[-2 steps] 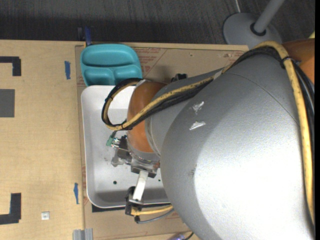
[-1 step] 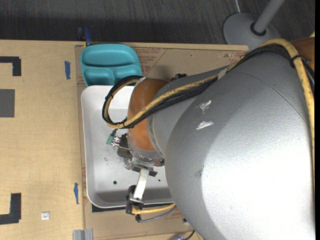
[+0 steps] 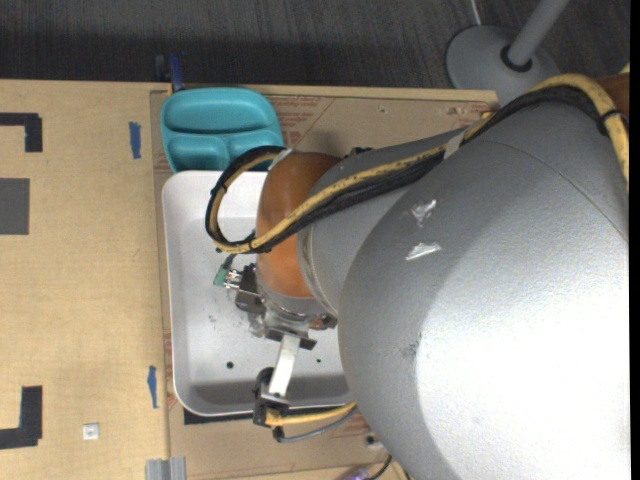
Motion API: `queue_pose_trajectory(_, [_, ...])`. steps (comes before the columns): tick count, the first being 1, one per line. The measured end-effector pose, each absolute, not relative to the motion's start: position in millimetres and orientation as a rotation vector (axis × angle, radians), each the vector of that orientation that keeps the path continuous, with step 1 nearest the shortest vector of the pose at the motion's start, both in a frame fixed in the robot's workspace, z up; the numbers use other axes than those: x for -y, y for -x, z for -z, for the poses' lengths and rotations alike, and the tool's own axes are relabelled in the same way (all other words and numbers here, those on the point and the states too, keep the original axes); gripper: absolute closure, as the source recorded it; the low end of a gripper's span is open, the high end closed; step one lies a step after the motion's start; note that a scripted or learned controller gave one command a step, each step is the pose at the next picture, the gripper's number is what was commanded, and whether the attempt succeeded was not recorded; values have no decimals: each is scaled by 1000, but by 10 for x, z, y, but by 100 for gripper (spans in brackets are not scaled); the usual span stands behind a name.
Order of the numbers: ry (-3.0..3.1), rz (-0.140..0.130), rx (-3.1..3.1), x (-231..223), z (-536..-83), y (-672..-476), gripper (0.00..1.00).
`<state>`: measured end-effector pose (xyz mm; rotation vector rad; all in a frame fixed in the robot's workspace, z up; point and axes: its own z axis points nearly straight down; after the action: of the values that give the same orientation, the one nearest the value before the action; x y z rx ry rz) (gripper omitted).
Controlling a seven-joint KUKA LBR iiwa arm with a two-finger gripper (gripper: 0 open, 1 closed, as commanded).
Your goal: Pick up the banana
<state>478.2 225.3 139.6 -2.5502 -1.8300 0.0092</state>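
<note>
The grey arm (image 3: pixel 480 298) is covering the right of the frame and much of the white bin (image 3: pixel 190 298) at centre left; its end effector (image 3: pixel 248 293) is hanging low over the bin's middle, and I cannot tell whether it is open or closed; a teal tray (image 3: pixel 220 128) is sitting just above the bin, on the bench (image 3: pixel 80 268).
</note>
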Motion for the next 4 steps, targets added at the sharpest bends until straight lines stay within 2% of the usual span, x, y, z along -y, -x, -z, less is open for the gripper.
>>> queue_pose_trajectory(1, [2547, -11, 1835, -2258, -1492, -4783, 100])
queue_pose_trajectory(2, [2244, -3, 2196, -1393, -2008, -4791, 100])
queue_pose_trajectory(3, [1894, 3, 2506, -1490, -872, -4798, 100])
queue_pose_trajectory(4, [1921, 1, 2486, -1983, -1540, -5030, 100])
